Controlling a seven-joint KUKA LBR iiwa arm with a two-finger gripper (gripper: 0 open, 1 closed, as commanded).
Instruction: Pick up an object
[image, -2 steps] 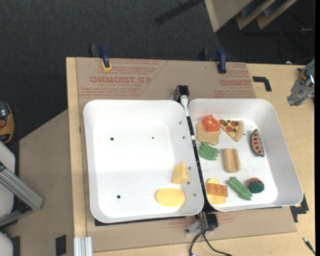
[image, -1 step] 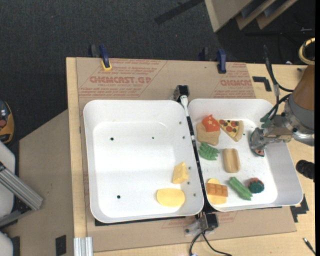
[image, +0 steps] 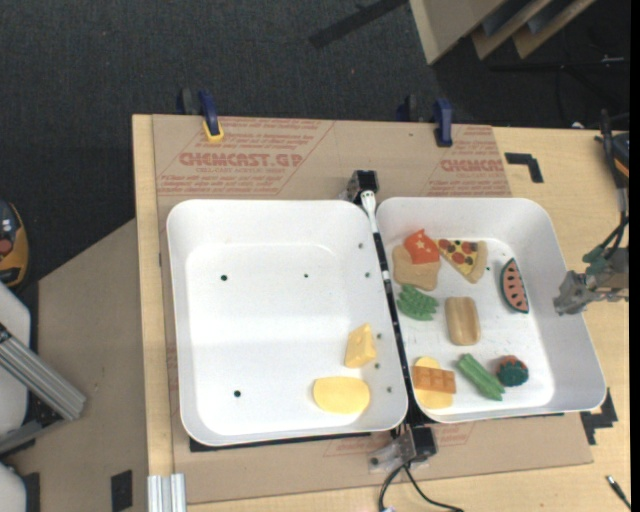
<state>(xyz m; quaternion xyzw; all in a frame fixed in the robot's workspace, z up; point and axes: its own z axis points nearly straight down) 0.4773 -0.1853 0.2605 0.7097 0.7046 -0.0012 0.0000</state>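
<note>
My gripper (image: 579, 291) is at the far right, just outside the right rim of the right bin (image: 570, 345), close to a watermelon slice (image: 513, 285). This bin also holds a pizza slice (image: 463, 257), a red wedge (image: 421, 246) on a tan cookie (image: 414, 271), a green leafy piece (image: 417, 302), a tan bun (image: 461, 320), a waffle (image: 434, 380), a green pod (image: 481, 378) and a small teal and red piece (image: 512, 371). A cheese wedge (image: 361, 346) and a yellow disc (image: 340, 394) lie in the left bin (image: 250, 300).
Both bins rest on a cardboard sheet (image: 300, 150) held by blue clamps (image: 209, 112) at the back. A black clip (image: 364, 185) sits where the bins meet at the back, and cables (image: 405, 465) run off at the front.
</note>
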